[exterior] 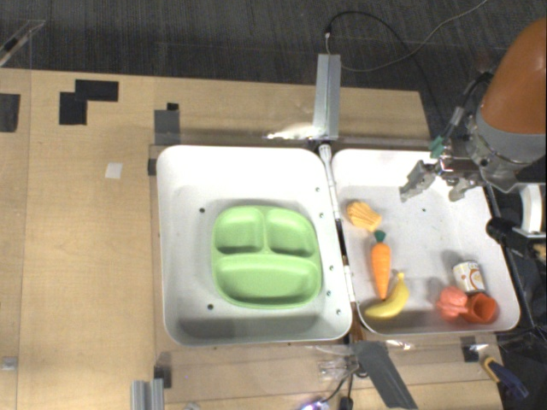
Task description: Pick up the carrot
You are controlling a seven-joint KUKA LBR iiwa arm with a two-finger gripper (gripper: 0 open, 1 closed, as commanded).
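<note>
The pincer (434, 178) hangs over the far part of the right bin (511, 310), its two fingers spread and nothing between them, so it is released and holding nothing. The carrot (380, 266) lies on the bin floor well apart from the pincer, nearer the camera and toward the divider between the bins. It lies nearly straight along the near-far line: its green top points away from the camera, toward the far wall, and its orange body runs back toward the near wall, tapering as it goes. The step in hand looks like the approach, not yet the grasp. To do it well, the pincer should travel over the carrot's middle, turn so the fingers close across the short width rather than along the length, and come straight down. Crowding is the hazard: a banana (389, 298) touches or nearly touches the carrot's near tip, and a yellow corn-like toy (363, 215) sits just beyond the green top, so a grasp at mid-body keeps the fingers clear of both. The other toys toward the pincer's near side sit well apart.
</note>
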